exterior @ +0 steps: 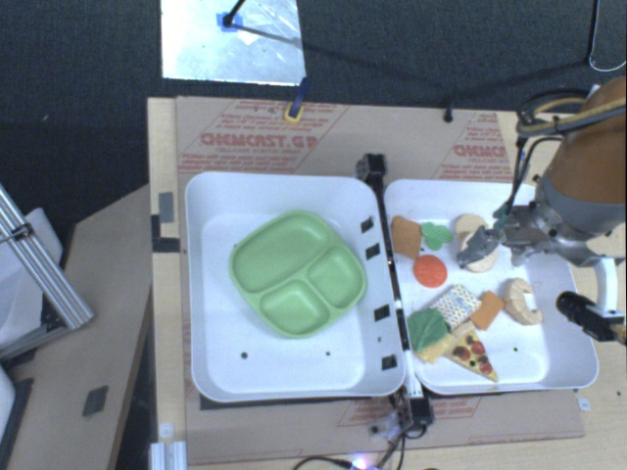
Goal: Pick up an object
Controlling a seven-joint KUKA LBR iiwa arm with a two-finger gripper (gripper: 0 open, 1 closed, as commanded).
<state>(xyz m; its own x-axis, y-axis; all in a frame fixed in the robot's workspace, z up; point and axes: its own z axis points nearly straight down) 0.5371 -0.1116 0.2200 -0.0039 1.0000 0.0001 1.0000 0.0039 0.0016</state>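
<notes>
Claw (480, 251) down in right bin (568, 360), upper middle part, hung off grey wrist w/ orange band up and to its right; arm (588, 179) coming in from the right edge. Can't tell claw state, tips too dark and small to read against the bin floor, nothing clearly seen between them. Touching or just under claw on its upper-left side: pale round bread-like piece (468, 227). Just left of claw: green leafy bit (437, 232), and further left beside that, orange-brown wedge (406, 235) close to the divider. Below-left of claw, near: red tomato-like disc (430, 271). Below claw: speckled white cracker-like block (456, 305) w/ small orange chunk (487, 310) touching its right side. Below-right of claw: tan ring-shaped pastry (521, 300). Further below, toward front of bin: dark green leaf piece (425, 327), and pizza slice (470, 351) lying flat, tip pointing lower right. All 9 items resting on bin floor, none lifted. Well left of claw, across the black-clipped divider: left bin (211, 360) w/ 1 light green 3-compartment plate (298, 272) lying in the middle, tilted diagonal. Far up-left of claw, off the bench: shiny foil-like sheet (235, 27).
</notes>
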